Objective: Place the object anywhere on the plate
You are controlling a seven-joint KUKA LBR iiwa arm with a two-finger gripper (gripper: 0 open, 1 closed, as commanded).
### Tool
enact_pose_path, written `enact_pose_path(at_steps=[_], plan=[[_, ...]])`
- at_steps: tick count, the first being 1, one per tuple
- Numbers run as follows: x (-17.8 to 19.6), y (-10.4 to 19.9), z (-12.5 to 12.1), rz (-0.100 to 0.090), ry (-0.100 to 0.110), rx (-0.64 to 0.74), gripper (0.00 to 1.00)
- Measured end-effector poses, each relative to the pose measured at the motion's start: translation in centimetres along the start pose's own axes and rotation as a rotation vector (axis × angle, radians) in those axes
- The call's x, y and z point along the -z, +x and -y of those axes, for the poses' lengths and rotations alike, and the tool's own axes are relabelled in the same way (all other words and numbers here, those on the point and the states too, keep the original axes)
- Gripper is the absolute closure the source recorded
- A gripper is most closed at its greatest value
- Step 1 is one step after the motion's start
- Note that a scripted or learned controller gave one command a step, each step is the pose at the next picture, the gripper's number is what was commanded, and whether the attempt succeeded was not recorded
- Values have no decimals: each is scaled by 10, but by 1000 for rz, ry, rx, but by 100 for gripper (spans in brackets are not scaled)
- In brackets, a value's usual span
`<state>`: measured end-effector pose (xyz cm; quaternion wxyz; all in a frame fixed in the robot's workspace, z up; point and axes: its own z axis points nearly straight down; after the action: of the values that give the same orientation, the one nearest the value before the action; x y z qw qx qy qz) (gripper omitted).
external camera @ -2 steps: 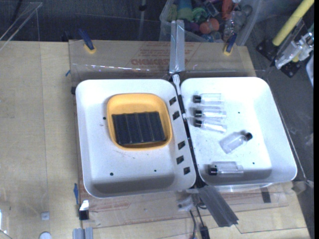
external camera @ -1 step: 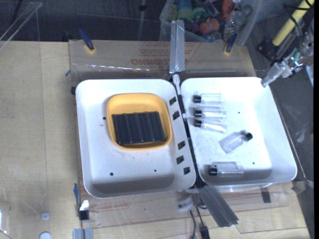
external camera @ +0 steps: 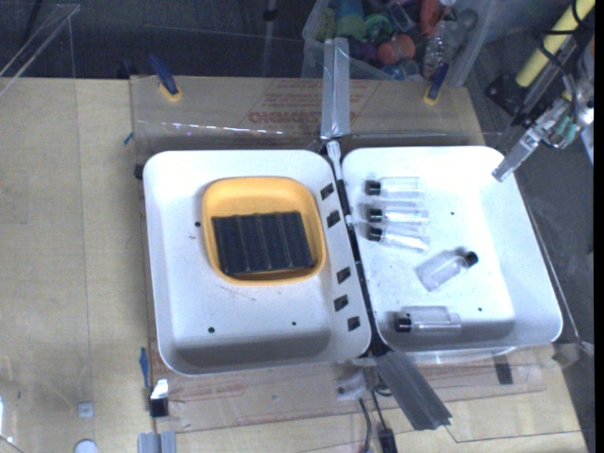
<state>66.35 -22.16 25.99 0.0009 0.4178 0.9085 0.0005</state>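
Since nothing is picked yet, step: I'd choose one vial and grasp it across its body.
Near vial (external camera: 427, 321): lies against the right bin's (external camera: 491, 173) front wall; awkward.
Loose vial (external camera: 446, 267): mid-bin, apart; my best pick.
Three vials (external camera: 394, 212): crowded near the divider.
Plate (external camera: 260, 227): yellow, left bin (external camera: 170, 253), dark mat inside.
Pincer (external camera: 510, 163): over the right bin's far corner, holding nothing; opening, I cannot tell.
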Motion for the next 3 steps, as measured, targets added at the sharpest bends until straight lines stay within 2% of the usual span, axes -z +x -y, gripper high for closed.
enact_pose_path(at_steps=[1,2,3], plan=[[12,-1,-2,5,-4,0,100],[12,-1,-3,5,-2,186,100],[-9,3,3,2,-1,410,100]])
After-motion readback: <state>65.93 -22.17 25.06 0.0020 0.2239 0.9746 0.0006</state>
